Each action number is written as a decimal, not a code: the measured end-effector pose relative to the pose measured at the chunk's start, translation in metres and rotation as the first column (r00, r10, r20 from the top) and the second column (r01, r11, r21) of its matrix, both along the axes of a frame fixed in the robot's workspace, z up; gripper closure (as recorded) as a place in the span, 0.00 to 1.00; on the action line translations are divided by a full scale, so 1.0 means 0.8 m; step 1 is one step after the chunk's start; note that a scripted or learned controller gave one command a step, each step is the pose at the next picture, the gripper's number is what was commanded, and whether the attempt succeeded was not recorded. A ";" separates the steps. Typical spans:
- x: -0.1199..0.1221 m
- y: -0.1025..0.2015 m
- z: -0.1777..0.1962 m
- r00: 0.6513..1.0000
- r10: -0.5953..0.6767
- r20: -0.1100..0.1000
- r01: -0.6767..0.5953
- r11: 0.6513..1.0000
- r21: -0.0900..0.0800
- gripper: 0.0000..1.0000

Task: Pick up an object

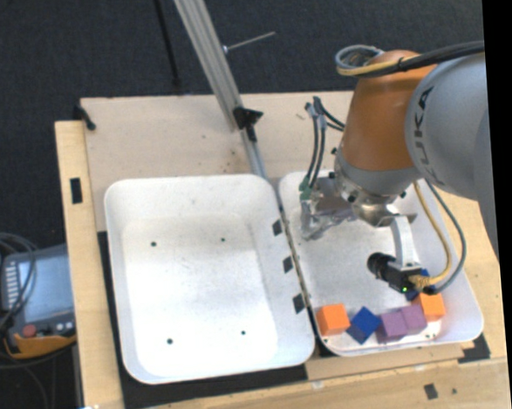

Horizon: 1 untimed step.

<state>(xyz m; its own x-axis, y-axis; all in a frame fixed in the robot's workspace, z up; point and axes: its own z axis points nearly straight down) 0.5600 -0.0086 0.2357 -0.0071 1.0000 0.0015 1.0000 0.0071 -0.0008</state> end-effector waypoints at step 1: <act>-0.020 0.069 -0.003 1.000 0.001 -0.001 -0.001 1.000 0.000 1.00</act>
